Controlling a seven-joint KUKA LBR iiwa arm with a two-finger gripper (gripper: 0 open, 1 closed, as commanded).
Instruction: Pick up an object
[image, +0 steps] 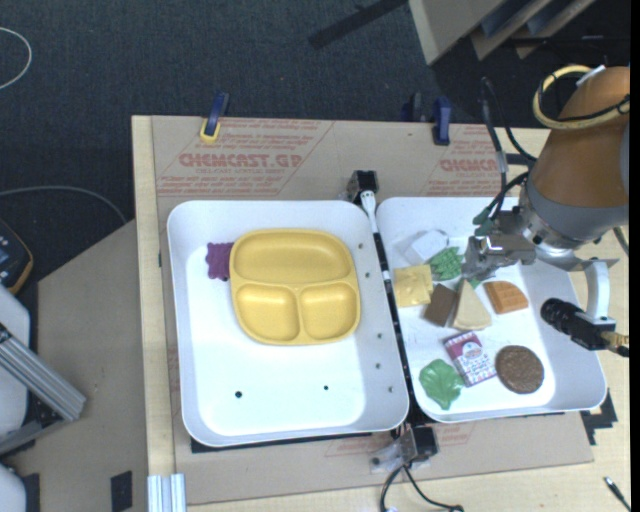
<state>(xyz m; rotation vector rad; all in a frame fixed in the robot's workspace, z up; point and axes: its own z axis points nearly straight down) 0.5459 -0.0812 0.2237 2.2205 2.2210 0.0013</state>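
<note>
Sitting at about nine o'clock on the desk (150, 330), the left bin (215, 400) holds a yellow divided tray (295, 285) with three compartments, lying flat in the bin's upper half. A small purple piece (217, 260) lies just beside the tray at its nine o'clock edge, touching or nearly touching it. Two small dark specks sit on the bin floor toward six o'clock of the tray.

Moving toward three o'clock, the right bin (570, 395) carries a cluster of small items. A yellow block (412, 285) lies near the bin's left wall, with a white piece (430, 243) at its twelve o'clock and a green piece (446, 264) just beside it. A brown wedge (443, 304) and a pale tan slab (473, 311) lie touching each other near the bin's middle. An orange-brown piece (506, 297) sits at their three o'clock. Toward six o'clock lie a green lump (439, 382), a small red-and-white packet (470, 358) and a round brown disc (520, 368).

The gripper (480, 262) hangs above the green piece and the tan slab, at the end of the grey arm (580, 130) with its orange band, entering from three o'clock. Whether anything sits between the fingers, or whether they stand apart or together, cannot be told from this angle
</note>
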